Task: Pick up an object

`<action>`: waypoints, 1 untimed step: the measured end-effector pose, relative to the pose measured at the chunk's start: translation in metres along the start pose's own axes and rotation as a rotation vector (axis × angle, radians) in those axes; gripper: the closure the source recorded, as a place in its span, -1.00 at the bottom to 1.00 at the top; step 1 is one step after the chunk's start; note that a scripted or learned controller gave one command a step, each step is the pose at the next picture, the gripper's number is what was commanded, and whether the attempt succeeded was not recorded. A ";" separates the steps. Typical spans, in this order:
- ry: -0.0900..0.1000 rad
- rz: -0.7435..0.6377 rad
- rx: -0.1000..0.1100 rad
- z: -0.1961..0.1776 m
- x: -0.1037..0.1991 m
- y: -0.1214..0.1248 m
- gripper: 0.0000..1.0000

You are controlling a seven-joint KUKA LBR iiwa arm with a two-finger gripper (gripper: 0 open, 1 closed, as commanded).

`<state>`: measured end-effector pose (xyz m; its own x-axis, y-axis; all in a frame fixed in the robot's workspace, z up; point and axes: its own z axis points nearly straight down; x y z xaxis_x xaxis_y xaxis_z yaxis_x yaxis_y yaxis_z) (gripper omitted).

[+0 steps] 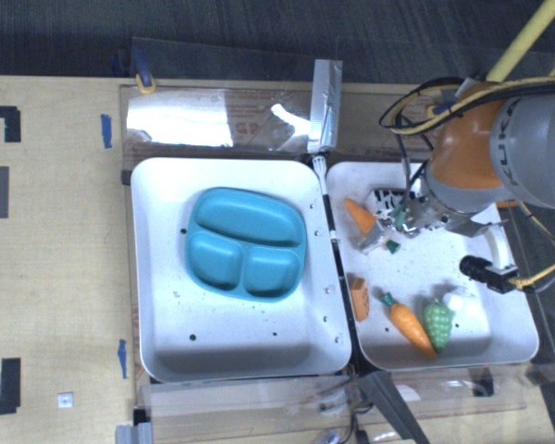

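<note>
Right white bin (pixel 513 340), orange carrot (pixel 407 323) with green top, gripper (pixel 394 225) grip unclear

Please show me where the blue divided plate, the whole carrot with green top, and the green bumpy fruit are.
blue divided plate (pixel 245 243): camera view, left bin, on its middle ridge.
whole carrot (pixel 409 325): camera view, right bin, on its orange body.
green bumpy fruit (pixel 437 323): camera view, beside the carrot, on its middle.
</note>
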<state>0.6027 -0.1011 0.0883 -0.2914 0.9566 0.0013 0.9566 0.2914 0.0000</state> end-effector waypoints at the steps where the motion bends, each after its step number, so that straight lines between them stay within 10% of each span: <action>1: -0.001 0.002 -0.003 -0.009 -0.001 0.002 1.00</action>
<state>0.6046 -0.1019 0.0970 -0.2896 0.9571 0.0008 0.9571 0.2896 0.0028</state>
